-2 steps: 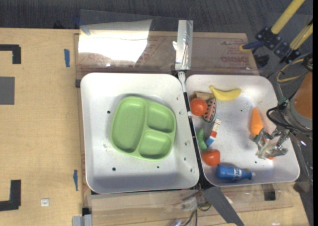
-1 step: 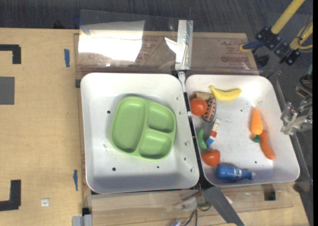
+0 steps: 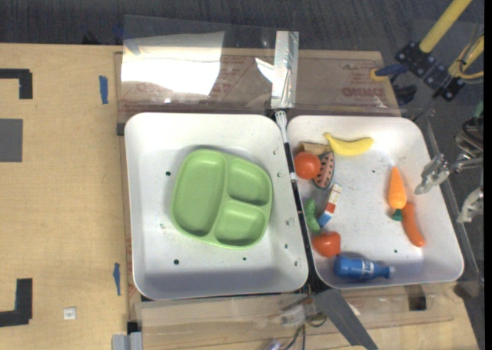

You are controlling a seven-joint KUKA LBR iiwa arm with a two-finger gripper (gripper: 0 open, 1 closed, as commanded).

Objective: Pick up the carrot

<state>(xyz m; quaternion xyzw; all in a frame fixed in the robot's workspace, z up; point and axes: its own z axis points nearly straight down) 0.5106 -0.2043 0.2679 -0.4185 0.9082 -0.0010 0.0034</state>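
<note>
Rightward, carrot (image 3: 396, 189) by right bin's (image 3: 442, 264) wall, jaws (image 3: 430, 175) beside it, spread unclear.

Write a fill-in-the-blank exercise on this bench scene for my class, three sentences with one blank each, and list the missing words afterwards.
1. The green divided plate lies in the ____ bin.
2. The yellow fruit at the far side of the right bin is a ____.
3. The bottle lying near the right bin's near edge is ____ in colour.

Missing words: left; banana; blue
</note>
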